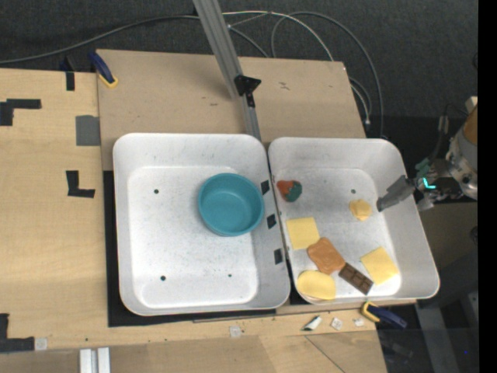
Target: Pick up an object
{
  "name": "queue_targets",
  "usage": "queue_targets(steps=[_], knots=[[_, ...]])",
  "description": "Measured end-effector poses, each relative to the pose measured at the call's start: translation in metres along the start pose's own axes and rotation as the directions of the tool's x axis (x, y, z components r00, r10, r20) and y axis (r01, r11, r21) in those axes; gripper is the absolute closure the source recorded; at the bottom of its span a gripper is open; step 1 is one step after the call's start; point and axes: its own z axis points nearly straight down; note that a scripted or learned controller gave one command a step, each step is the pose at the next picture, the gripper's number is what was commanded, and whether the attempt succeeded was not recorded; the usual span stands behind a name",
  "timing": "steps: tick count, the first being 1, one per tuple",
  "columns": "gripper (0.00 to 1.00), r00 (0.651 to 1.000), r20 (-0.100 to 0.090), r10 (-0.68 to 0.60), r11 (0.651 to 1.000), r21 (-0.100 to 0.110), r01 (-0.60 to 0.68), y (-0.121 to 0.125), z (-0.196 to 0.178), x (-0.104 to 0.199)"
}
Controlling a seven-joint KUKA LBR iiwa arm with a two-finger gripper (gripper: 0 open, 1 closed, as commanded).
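We can't tell the finger gap on the gripper [394, 193], so we'd centre over the small yellow cube [360, 209] before dropping.

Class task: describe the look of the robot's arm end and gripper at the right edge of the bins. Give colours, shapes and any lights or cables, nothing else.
The gripper is a slim, dark grey part that tapers toward its tip. Behind it sits a darker, boxy wrist section with a small teal-green light and thin dark cables. A pale, rounded piece of the arm shows at the edge. The image is too blurred to show markings.
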Motion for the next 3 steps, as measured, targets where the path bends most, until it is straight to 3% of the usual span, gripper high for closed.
queue_targets(steps=[2,3], knots=[[0.00,1.000,-0.002,0.001,1.000,0.008,-0.001,-0.013,0.113,0.010],[0.00,1.000,0.002,0.001,1.000,-0.001,-0.001,-0.013,0.165,0.010]])
